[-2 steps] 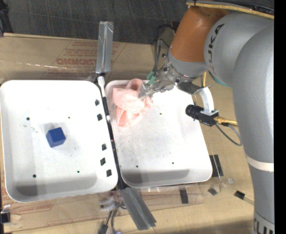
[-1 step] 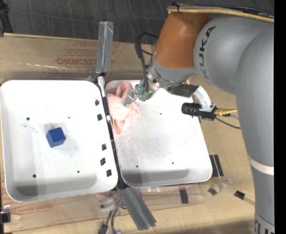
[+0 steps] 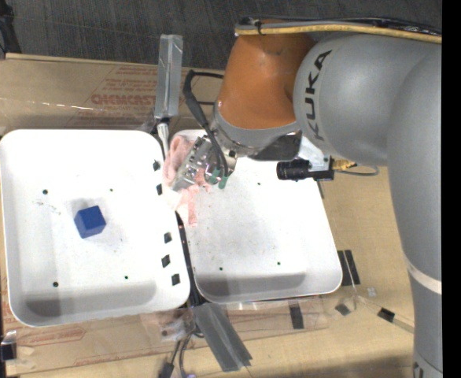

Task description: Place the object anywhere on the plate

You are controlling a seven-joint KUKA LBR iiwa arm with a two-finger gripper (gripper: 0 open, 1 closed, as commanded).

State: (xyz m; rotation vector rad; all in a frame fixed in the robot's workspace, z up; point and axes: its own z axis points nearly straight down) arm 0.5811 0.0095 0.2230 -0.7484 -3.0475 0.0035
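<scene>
Claw (image 3: 197, 166) low over right bin's (image 3: 293, 278) top-left corner, opening unclear.

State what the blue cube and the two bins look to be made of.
Blue cube: probably foam or painted wood; its faces are matte and show no glare, so the look leaves it open.
Left bin and right bin: likely moulded plastic; smooth white walls, rounded corners, a soft sheen.

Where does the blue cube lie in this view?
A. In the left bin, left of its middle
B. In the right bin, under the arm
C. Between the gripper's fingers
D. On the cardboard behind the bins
A: the blue cube rests on the floor of the left bin, far from the gripper.
</scene>
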